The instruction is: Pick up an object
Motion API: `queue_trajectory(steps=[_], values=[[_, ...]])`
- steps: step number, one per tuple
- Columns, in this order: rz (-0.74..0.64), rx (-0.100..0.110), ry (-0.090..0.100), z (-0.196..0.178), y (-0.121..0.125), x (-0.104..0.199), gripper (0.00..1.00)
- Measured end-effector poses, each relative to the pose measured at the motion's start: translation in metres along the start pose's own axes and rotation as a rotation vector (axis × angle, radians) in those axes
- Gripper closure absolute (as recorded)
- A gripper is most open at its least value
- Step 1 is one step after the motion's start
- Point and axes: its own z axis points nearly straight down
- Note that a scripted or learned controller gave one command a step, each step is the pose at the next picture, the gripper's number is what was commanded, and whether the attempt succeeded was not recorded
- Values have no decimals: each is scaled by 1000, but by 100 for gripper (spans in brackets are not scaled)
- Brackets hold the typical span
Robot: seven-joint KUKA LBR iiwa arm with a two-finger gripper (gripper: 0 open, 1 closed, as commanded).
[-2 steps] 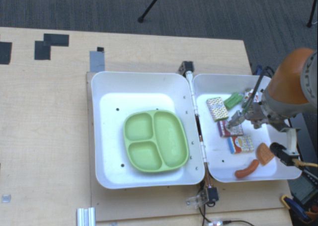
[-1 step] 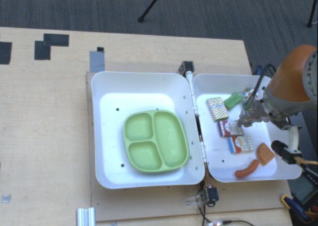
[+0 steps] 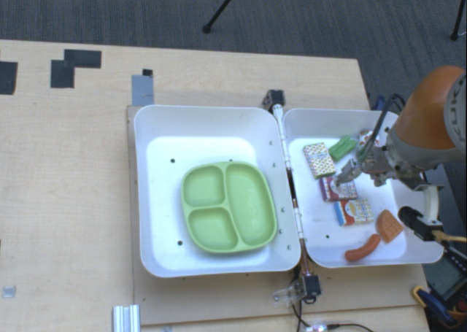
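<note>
Gripper (image 3: 349,171): hangs low over the right bin (image 3: 314,239), its tip above the dark red packet (image 3: 337,190); the view is too blurred and small here to tell how far it is open or whether anything is caught in it.
Candidates: the patterned packet (image 3: 317,157), the green piece (image 3: 341,148), the dark red packet, the red-and-blue carton (image 3: 355,211), the orange wedge (image 3: 389,225) and the sausage (image 3: 363,249) all lie in the right bin, close together.
Left bin (image 3: 146,199): bears a green divided plate (image 3: 228,206), well apart from the gripper.
Risk, crowding: the packets lie touching or just beside one another, so a descent could nudge a neighbour aside or pinch two at once.
Risk, flatness: the packets look thin and flat on the bin floor; the tips may slide over one without getting under an edge.
Risk, aim: a tip landing between the dark red packet and the carton would probably close on nothing.
</note>
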Motion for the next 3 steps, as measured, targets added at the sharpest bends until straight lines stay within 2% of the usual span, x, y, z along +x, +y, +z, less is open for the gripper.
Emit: queue_trajectory(steps=[1,2,3], values=[[3,11,-2,32,-67,19,0],[2,7,-3,22,-65,20,100],[-1,14,1,-66,-63,113,100]])
